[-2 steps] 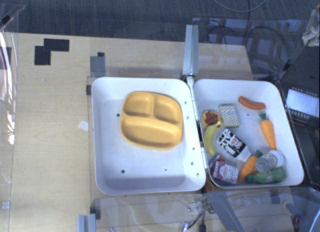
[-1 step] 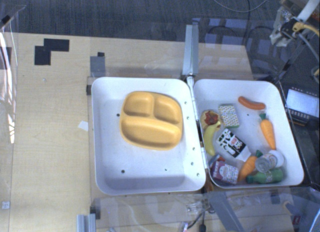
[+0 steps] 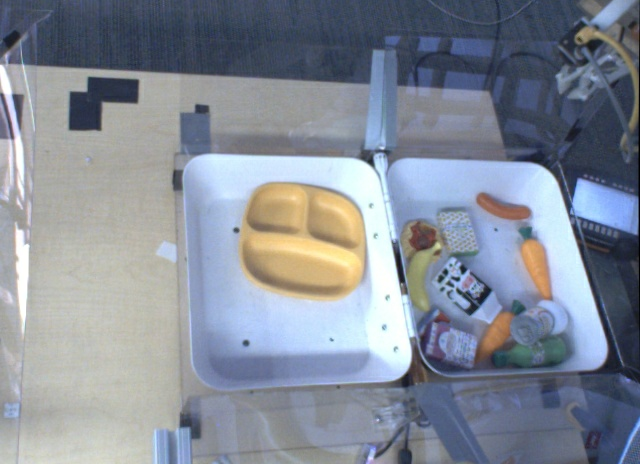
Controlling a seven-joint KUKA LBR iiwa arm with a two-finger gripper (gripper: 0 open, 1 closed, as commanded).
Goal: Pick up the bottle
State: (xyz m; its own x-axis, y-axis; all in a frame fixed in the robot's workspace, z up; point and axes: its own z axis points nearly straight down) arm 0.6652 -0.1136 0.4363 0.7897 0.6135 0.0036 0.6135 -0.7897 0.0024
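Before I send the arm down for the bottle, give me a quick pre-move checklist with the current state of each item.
1. Bottle located: cannot tell for sure; the likeliest is the green item lying along the near edge of the right bin.
2. Bottle upright: not ok, that item lies on its side.
3. Space around it: not ok, a round silver item and a small carrot crowd it.
4. Wall clearance: not ok, it lies close to the bin's near wall.
5. Left bin uninvolved: ok, it holds the yellow divided tray.
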